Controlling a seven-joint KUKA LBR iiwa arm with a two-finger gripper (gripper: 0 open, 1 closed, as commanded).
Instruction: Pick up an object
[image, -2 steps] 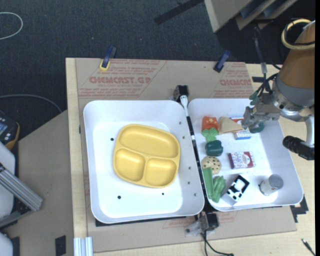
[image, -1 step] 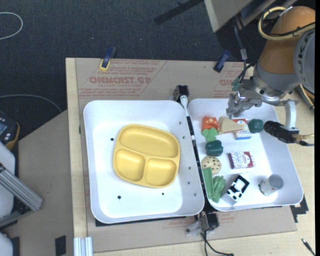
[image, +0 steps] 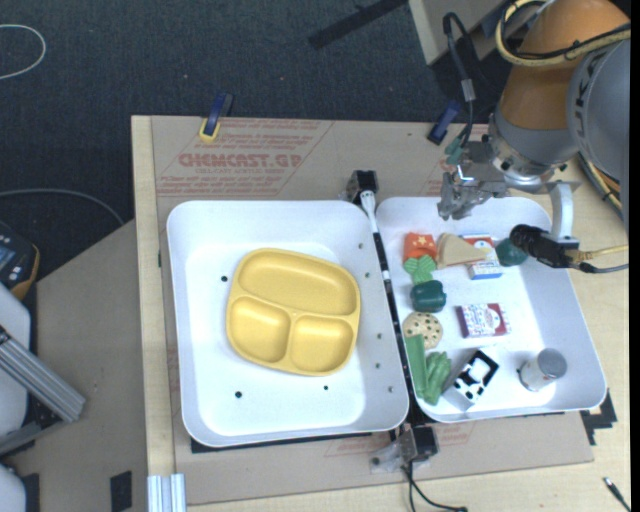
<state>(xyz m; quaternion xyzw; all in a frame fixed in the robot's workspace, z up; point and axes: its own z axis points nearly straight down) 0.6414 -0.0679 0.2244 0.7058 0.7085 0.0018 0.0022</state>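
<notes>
— Wedge (image: 462, 249) lying just below the hand (image: 456, 203), among toys in right bin (image: 580, 330)?
— Hovering above, gripping nothing; finger spread impossible to tell. Approaching; needing a descent next.

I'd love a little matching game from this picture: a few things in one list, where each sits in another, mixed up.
Things:
1. yellow tray
2. cookie
3. grey cylinder
4. claw

Places:
A. near corner of the right bin, on the arm's side
B. alone in the left bin
C. above the far edge of the right bin
D. right bin, close to the divide between the bins

Pairs: 1-B, 2-D, 3-A, 4-C
</notes>
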